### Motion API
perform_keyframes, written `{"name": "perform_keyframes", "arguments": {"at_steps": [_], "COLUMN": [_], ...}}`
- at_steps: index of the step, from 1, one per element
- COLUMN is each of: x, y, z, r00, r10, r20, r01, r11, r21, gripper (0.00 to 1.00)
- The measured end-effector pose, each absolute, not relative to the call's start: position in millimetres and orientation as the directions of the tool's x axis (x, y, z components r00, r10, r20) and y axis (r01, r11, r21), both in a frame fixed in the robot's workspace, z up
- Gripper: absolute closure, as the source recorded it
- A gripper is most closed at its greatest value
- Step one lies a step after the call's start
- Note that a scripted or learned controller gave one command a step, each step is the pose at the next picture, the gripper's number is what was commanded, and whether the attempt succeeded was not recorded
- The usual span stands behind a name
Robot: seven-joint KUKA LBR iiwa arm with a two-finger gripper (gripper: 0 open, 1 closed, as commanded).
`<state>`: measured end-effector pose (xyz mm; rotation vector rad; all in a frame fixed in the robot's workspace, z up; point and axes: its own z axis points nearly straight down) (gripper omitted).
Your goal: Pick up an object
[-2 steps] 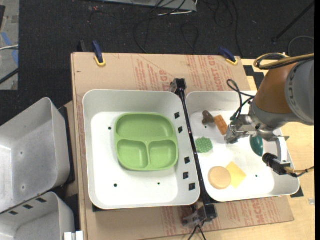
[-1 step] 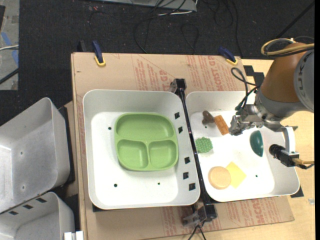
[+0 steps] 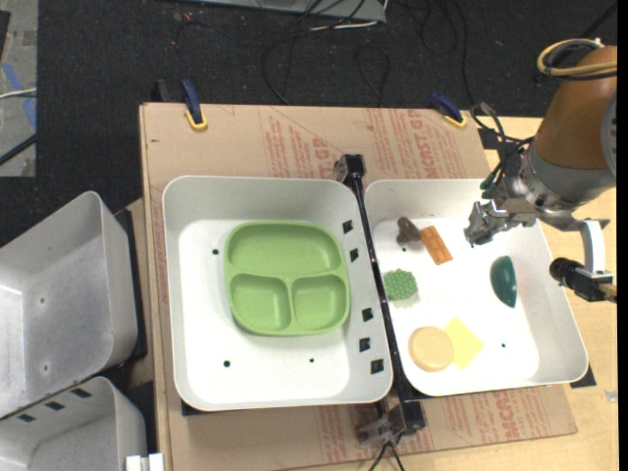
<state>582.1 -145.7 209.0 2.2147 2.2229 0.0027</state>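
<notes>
The right bin (image 3: 549, 361) holds several small objects: a brown and orange piece (image 3: 425, 238) at its far left, a green bumpy ball (image 3: 399, 285), a tan round disc (image 3: 430, 347), a yellow square (image 3: 461, 341) and a dark green teardrop shape (image 3: 504, 281). My gripper (image 3: 483, 224) hangs over the far side of this bin, to the right of the brown and orange piece and above the dark green shape. Nothing shows between its fingers.
The left bin (image 3: 186, 263) carries a light green divided tray (image 3: 288, 278). A black divider (image 3: 368, 263) runs between the bins. Grey tubs (image 3: 59, 292) stand off the bench at the left. Cables lie on the dark floor behind.
</notes>
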Motion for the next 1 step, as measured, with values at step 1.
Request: {"name": "perform_keyframes", "arguments": {"at_steps": [1], "x": [582.9], "y": [-145.6], "z": [224.4], "r00": [-0.004], "r10": [1.0], "r20": [-0.001], "r01": [1.0], "r11": [0.004], "r21": [0.003], "gripper": [1.0]}}
